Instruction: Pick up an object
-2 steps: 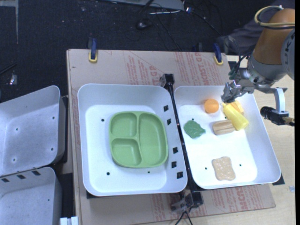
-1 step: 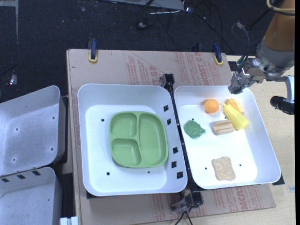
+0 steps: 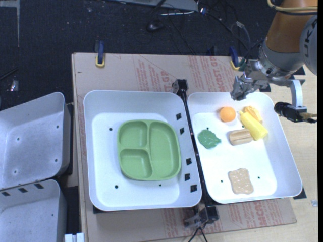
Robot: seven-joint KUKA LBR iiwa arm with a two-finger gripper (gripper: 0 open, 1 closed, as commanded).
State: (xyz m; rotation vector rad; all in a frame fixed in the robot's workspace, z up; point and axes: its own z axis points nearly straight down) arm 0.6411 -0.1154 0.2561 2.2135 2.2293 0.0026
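Observation:
The right bin (image 3: pixel 282 185) holds an orange ball (image 3: pixel 227 114), a yellow piece (image 3: pixel 254 125) with pale fries behind it, a tan sausage-like piece (image 3: pixel 240 136), a green leafy piece (image 3: pixel 208 138) and a beige toast slice (image 3: pixel 240 181). My gripper (image 3: pixel 241 91) hangs over the bin's far edge, just above and right of the orange ball, with nothing seen between its fingers. Whether they are apart is hard to tell at this angle.
The left bin (image 3: pixel 101 185) holds a green divided plate (image 3: pixel 149 149). A black divider (image 3: pixel 189 140) runs between the bins. White lids (image 3: pixel 30 135) lie at the far left. Blue clamps (image 3: pixel 100 53) hold the bench's back edge.

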